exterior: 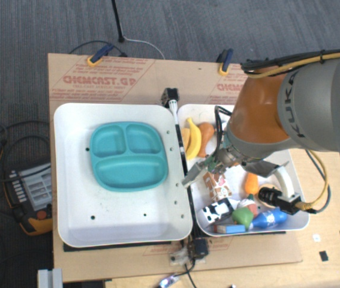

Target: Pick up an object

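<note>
The right bin (298, 212) holds a heap of small things. A yellow banana (192, 138) lies at its far left beside an orange-brown piece (205, 144). Nearer the front are a red-and-white patterned box (220, 188), an orange ball (251, 183), a black-and-white toy cow (217, 210), a green piece (243, 216) and a blue piece (269, 219). My gripper (207, 168) hangs low over the bin's left side, just below the banana and above the patterned box. The orange wrist band hides the bin's far middle.
The left bin (74, 221) holds a turquoise divided plate (128, 156). The ridge between the two bins (181, 161) runs right beside the gripper. Black cables (277, 198) loop over the right bin. Clamps sit on the cardboard's far edge.
</note>
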You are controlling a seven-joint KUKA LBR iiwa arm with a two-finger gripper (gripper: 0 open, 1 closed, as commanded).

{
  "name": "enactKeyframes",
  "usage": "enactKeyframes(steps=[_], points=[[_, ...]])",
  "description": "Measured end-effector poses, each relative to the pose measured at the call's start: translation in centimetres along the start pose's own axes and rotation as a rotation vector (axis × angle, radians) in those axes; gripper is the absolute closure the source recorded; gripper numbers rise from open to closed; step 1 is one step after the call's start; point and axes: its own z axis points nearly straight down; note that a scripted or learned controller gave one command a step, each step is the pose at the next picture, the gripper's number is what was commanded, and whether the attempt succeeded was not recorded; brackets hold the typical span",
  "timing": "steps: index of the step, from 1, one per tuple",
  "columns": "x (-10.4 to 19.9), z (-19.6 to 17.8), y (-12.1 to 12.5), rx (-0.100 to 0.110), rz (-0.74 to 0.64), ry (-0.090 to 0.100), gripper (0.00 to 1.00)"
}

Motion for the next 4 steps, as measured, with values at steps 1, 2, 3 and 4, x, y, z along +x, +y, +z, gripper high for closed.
enactKeyframes(steps=[1, 2, 3, 4], points=[[-1.8, 0.0, -3.1, 0.0, -0.08, 0.0, 0.0], [-6.2, 0.0, -3.6, -0.002, -0.4, -0.001, 0.0], [-9.3, 6.9, -4.3, -0.008, -0.553, 0.001, 0.0], [-1.3, -0.1, 0.8, -0.003, -0.595, -0.001, 0.0]])
